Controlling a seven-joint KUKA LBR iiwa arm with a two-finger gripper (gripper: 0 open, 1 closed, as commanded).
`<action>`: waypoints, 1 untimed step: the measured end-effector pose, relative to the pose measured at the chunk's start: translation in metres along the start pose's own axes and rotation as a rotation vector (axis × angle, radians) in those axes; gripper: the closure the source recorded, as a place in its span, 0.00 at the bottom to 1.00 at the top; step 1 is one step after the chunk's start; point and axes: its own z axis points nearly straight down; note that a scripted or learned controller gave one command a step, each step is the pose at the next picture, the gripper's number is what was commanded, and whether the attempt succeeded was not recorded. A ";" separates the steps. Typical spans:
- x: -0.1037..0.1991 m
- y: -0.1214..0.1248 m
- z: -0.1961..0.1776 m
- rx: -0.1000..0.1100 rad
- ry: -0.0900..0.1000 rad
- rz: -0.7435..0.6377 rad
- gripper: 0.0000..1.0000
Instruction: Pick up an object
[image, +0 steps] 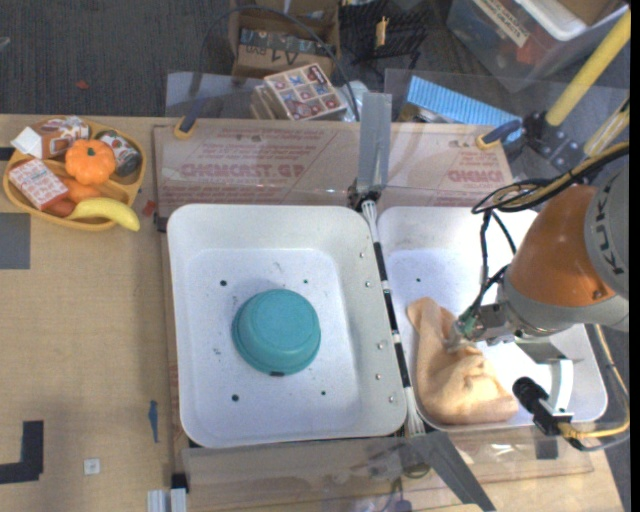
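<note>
We take the teal bowl (277, 331) as our landmark. It lies upside down near the middle of the left bin (200, 250), a little toward the front edge, and nothing touches it.

To the right of the bowl, beyond the grey divider between the bins, we see the right bin (420, 240). In this bin, at about the same height as the bowl and just past the divider, lies a tan crumpled cloth (455, 375). It rests against the left wall of the right bin and reaches down to the front corner.

The gripper (470, 328) is further right of the bowl, at the upper right edge of the cloth, and it seems to touch the cloth there. We cannot tell how the gripper stands, wide or narrow, because the wrist covers it, and we cannot tell if any cloth is caught in it. The arm (565, 265), with its orange band, comes in from the right side, above the right bin. Black cables hang in loops along it.

Far to the left of the bowl and behind it, on the wooden bench outside the bins, stands a yellow dish (25, 190) with toy food: a small orange pumpkin (88, 160) and a banana (105, 210) at its front edge.
</note>
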 end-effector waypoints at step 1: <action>0.000 0.000 0.000 0.000 0.000 0.000 0.00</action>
